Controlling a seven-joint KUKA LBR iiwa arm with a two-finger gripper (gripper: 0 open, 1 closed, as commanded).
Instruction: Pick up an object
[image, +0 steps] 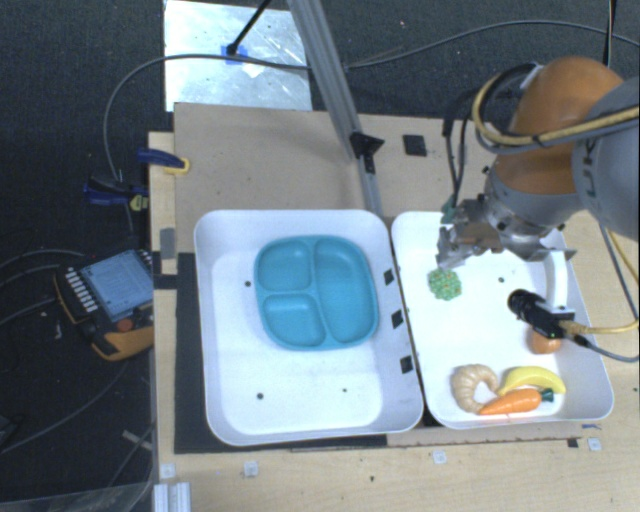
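Broccoli (445, 284), a small green piece, lies in the right bin (598, 372), and the claw (452, 250) hangs just above it, touching or almost touching its top. From where I stand I cannot tell how the claw is set. Nothing is lifted, so I judge the pick is only at the approach; closing and raising are left. Farther out, near the front edge of this bin, lie a banana (533, 378), a carrot (512, 402) and a pale shrimp-like piece (470, 384). The left bin (226, 390) carries a blue divided plate (316, 290).
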